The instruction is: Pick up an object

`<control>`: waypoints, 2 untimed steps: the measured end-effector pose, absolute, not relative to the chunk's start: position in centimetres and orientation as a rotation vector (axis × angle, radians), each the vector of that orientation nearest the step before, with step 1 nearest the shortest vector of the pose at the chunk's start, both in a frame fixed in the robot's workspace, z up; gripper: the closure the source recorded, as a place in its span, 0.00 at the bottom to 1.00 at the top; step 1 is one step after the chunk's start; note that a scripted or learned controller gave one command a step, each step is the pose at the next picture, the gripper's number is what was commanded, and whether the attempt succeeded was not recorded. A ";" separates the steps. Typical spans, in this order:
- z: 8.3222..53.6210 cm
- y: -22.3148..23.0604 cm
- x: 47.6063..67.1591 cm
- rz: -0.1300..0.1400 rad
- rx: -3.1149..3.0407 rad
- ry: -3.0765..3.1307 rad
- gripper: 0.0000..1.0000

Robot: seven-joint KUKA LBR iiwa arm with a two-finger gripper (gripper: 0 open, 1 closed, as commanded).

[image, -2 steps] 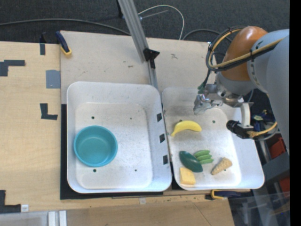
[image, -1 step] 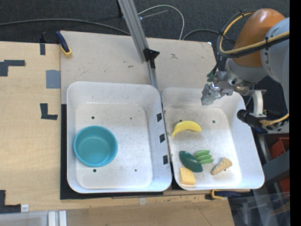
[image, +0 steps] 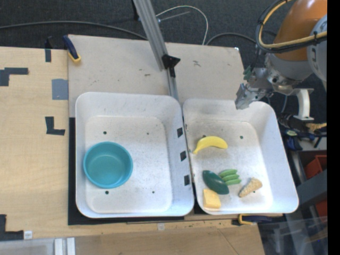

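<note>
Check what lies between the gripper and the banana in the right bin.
Nothing: in the camera view, only bare white bin floor separates the gripper from the banana.

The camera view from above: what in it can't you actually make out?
- Gripper: small and blurred at the right bin's far rim; nothing shows between its tips.
- Dark green object: overlaps the green pods, hiding where they meet.
- Arm: cut off by the right edge.

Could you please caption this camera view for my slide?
Gripper poised above right bin of toy food; teal bowl in left bin.
</note>
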State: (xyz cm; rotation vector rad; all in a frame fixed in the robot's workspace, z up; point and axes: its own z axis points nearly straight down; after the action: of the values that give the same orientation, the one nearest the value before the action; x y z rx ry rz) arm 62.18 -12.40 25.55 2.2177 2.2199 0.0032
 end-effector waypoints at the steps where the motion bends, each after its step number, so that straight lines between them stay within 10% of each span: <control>1: 26.0 -7.2 61.7 0.000 2.216 2.229 1.00; 2: 25.8 -1.9 60.8 -0.001 2.216 2.231 1.00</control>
State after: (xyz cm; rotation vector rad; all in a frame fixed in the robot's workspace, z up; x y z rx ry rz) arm 60.77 -1.90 25.77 2.2162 2.2306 -0.0012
